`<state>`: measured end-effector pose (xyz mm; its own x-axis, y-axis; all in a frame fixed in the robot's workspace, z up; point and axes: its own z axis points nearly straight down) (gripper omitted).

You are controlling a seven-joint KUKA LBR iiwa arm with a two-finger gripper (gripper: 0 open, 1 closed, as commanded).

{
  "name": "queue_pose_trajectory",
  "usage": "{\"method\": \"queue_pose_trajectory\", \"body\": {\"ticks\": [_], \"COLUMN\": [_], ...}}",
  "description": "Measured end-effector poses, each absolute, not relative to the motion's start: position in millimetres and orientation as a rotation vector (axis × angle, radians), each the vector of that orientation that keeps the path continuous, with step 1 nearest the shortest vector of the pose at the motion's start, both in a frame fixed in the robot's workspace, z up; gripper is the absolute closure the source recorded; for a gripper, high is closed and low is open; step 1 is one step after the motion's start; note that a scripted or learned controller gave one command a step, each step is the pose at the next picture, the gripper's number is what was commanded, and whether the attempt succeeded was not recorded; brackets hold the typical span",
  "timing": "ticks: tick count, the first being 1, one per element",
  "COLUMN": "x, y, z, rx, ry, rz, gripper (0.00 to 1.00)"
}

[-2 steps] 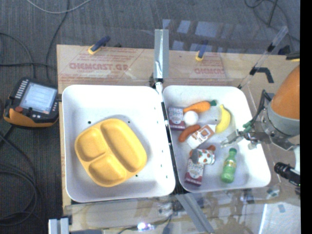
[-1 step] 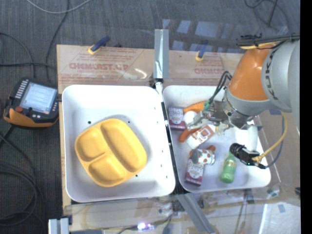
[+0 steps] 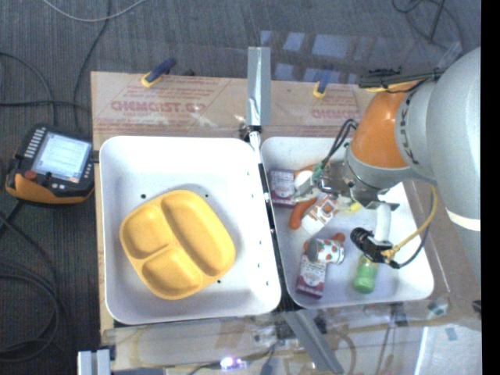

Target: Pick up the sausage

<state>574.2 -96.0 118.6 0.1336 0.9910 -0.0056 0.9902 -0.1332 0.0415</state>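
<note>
The sausage is a short orange-red piece lying tilted in the right bin, close to that bin's left wall. My gripper hangs low over the upper middle of the same bin, just above and to the right of the sausage. Small packets crowd around its tip, and the wrist hides part of them. Nothing can be seen held in the gripper.
The right bin also holds a white and purple packet, a small can, a red packet and a green bottle. A yellow divided plate lies in the left bin. A teach pendant sits left of the bench.
</note>
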Motion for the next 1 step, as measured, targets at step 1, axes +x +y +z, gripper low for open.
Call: {"method": "queue_pose_trajectory", "body": {"ticks": [1], "x": [588.9], "y": [-99.5], "z": [110.9], "rx": [2.34], "ry": [2.034], "rz": [0.044], "gripper": [0.0]}}
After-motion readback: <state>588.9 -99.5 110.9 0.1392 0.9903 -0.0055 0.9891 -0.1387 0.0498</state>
